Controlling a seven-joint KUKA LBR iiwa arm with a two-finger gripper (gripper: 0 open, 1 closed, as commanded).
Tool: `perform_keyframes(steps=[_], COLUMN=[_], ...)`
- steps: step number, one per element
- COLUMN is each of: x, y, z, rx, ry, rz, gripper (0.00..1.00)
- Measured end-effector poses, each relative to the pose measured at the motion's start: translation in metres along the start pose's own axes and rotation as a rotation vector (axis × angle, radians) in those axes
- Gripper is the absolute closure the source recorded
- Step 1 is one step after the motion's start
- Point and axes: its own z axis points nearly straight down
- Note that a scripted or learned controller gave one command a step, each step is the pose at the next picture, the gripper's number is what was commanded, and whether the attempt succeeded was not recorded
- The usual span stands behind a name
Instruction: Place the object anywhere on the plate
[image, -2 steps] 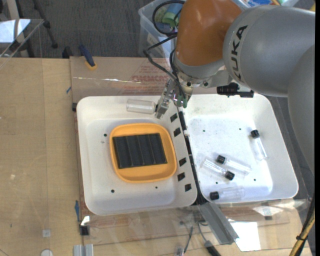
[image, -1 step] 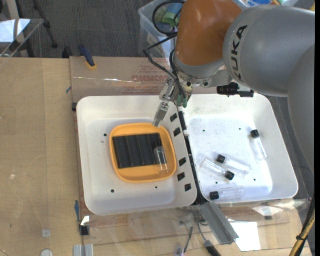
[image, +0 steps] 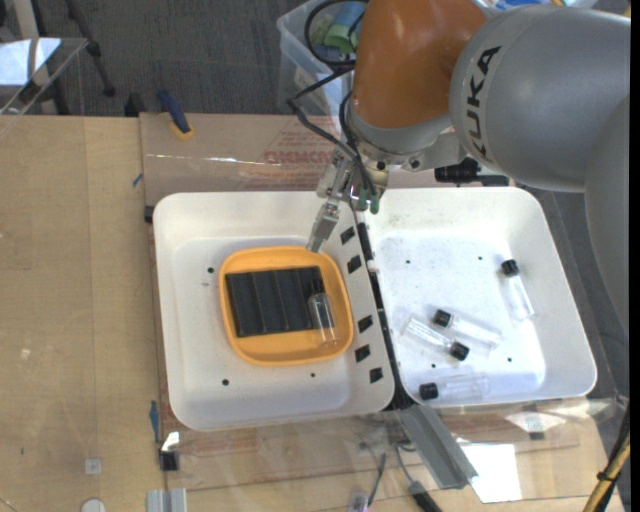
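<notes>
Nearest the camera, four clear vials (image: 450, 335) with black caps lie in the right bin (image: 560, 300). One vial (image: 321, 312) rests on the orange plate (image: 287, 305), at 3 o'clock on its black insert. Gripper (image: 335, 215) hangs above the plate's 1 o'clock corner, apparently released, grasping nothing. Judgement: withdraw straight upward, avoiding the plate. Count: two bins, one plate.

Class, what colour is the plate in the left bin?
Orange rim with a dark ribbed centre: the plate, seen clearly in the overhead camera view.
</notes>
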Motion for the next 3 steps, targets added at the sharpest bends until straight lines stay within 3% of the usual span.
perform_keyframes(steps=[1, 2, 3], x=[0.028, 0.093, 0.056], y=[0.045, 0.037, 0.02], z=[0.001, -0.14, -0.04], rx=[0.0, -0.001, 0.001], ry=[0.003, 0.001, 0.004], rz=[0.003, -0.117, -0.267], gripper=[0.0, 0.0, 0.0])
